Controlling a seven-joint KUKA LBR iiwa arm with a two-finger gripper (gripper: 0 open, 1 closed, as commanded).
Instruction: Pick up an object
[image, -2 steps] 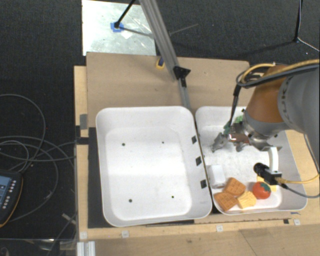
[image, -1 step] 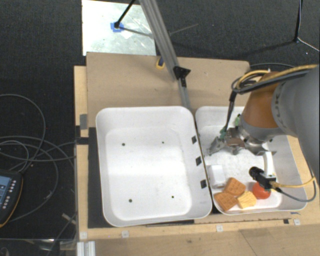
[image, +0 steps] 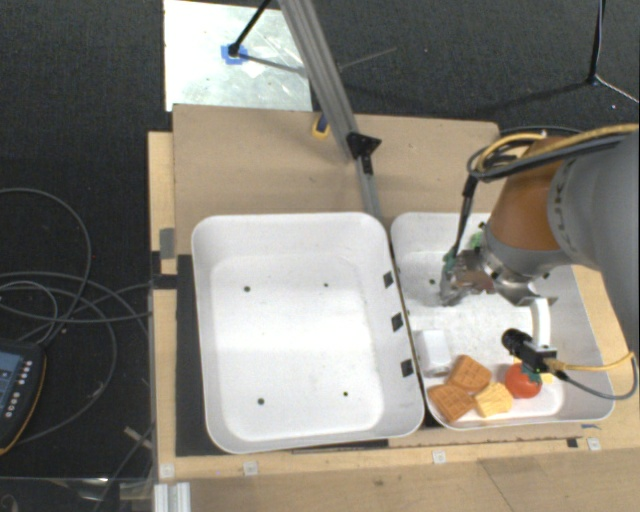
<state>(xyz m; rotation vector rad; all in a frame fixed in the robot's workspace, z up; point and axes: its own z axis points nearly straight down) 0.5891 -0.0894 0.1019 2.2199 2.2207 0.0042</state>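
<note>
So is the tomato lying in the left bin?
No, the tomato lies in the right bin, near its front edge beside the waffle pieces.

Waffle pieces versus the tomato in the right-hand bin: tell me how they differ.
The waffle pieces are tan, flat and grid-marked; the tomato is red, round and smooth with a green top. The waffles lie toward the bin's middle, the tomato nearer its right wall. Both sit at the right bin's near end.

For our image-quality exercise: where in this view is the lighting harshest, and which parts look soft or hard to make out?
Camera view: the left bin is washed out to near-featureless white; a bright glare patch lies on the floor above the bench; the gripper looks soft and dark, with little detail; the tomato and waffles stay reasonably crisp.
</note>
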